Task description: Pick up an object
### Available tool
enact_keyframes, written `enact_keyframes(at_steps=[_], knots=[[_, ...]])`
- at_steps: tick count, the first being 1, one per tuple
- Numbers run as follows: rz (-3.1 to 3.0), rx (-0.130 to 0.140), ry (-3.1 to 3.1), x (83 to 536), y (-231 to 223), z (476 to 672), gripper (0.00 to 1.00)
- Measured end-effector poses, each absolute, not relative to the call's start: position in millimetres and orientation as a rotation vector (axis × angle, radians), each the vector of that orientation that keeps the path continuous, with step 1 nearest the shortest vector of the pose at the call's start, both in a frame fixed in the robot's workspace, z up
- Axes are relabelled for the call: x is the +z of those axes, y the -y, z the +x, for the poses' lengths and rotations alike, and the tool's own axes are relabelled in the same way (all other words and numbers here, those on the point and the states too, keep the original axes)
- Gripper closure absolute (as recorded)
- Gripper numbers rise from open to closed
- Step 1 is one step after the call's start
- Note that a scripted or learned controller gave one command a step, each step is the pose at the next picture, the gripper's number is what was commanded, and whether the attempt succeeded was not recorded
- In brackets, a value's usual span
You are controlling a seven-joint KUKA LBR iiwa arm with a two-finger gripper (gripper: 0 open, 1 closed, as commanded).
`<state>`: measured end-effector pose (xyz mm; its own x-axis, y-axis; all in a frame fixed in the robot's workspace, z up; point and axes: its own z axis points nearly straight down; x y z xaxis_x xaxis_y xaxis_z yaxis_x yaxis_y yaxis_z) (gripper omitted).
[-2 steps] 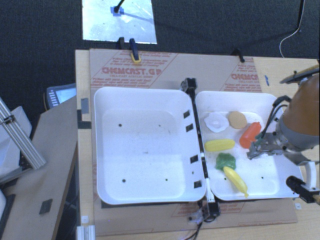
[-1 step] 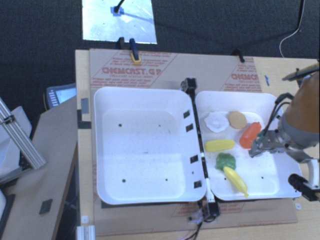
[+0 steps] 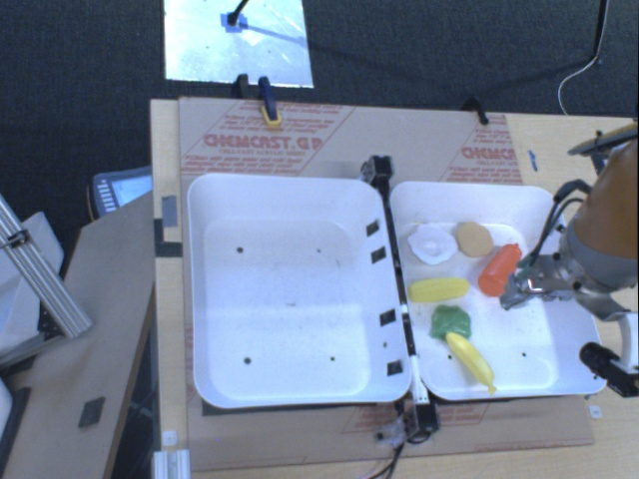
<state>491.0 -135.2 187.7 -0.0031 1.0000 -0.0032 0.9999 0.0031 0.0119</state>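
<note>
The gripper hangs over the right bin, near its right edge, and whether it is open I cannot tell. The carrot lies just up-left of it, touching or nearly so, long axis slanting from lower left to upper right, toward the bin's far edge

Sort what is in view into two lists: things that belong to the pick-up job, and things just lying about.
Job:
claw
orange carrot-like piece
tan round piece
white piece
yellow oblong piece
green piece
banana
right bin

Lying about:
left bin
yellow clamp
shiny sheet
</note>
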Motion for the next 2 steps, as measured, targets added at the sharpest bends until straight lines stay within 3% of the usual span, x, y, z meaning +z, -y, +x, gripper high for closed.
enact_keyframes(at_steps=[1,2], knots=[[2.208,0.013,-2.216,198,135,492.3,1.00],[2.210,0.007,-2.225,261,107,488.0,1.00]])
